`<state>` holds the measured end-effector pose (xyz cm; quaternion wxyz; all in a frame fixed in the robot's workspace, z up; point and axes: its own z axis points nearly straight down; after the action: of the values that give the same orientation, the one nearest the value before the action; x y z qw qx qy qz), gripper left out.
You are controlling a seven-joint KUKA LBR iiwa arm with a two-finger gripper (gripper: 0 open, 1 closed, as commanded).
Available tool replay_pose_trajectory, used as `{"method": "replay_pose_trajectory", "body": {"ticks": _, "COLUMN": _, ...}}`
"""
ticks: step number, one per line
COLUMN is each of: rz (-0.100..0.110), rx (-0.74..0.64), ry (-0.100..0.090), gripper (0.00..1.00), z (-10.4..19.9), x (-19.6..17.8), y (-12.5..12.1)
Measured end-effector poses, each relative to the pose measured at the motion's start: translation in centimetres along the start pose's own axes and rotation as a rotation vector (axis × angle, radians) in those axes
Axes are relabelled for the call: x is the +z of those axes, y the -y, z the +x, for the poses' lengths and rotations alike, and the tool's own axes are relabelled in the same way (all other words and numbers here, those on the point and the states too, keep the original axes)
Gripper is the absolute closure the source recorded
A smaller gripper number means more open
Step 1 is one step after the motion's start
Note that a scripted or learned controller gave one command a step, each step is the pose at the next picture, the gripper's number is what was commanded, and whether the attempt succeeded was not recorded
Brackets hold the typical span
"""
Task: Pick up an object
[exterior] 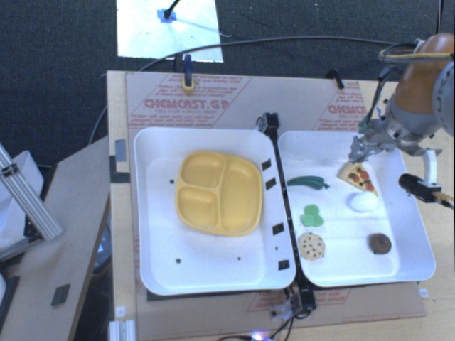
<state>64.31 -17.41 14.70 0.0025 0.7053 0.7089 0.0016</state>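
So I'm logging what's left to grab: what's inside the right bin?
In the right bin: pizza slice, green pepper, green disc, white egg, cookie, brown disc. The gripper covers the pizza's top edge.

Red "CHEMCAST GP" print, apparently repeated, on protective sheet (213, 98) beneath bins

A grey arm (426, 112) with an orange band (430, 55) ends in a small grey metal claw (361, 151).

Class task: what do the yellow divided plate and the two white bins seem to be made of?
Yellow divided moulded plate: probably plastic, smooth with a soft sheen and rounded compartments. Shallow white bins, left and right: likely thin formed plastic, glossy, with rounded rims.
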Motion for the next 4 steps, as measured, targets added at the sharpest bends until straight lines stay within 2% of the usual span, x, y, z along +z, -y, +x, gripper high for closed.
{"method": "replay_pose_trajectory", "body": {"ticks": 1, "rz": -0.001, "rx": -0.001, "ry": 0.000, "gripper": 1.00, "z": 0.1, "x": -4.4, "y": -0.2}}
{"method": "replay_pose_trajectory", "body": {"ticks": 2, "rz": -0.004, "rx": -0.002, "ry": 0.001, "gripper": 1.00, "z": 0.5, "x": -10.9, "y": -0.4}}
{"method": "replay_pose_trajectory", "body": {"ticks": 3, "rz": 0.006, "rx": -0.002, "ry": -0.002, "gripper": 1.00, "z": 4.9, "x": -10.1, "y": 2.1}}
{"method": "replay_pose_trajectory", "body": {"ticks": 4, "rz": 0.006, "rx": -0.003, "ry": -0.002, "gripper": 1.00, "z": 9.2, "x": -8.9, "y": 3.8}}
